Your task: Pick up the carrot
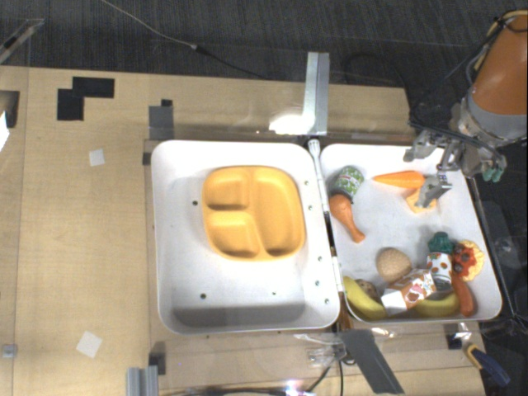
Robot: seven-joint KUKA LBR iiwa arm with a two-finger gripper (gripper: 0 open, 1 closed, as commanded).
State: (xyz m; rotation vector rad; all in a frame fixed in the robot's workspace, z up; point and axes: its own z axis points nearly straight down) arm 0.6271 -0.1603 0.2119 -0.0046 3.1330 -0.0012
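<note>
One carrot (399, 178), likely light, rigid and smooth, lies in the right bin (487, 254) just beside the released end effector (436, 184), best pinched mid-body.

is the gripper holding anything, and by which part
Nothing is held. The open gripper hangs above the right bin, just right of the carrot.

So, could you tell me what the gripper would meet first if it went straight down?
Probably the yellow piece just under the gripper; the carrot lies slightly left, though depth is unclear.
</note>
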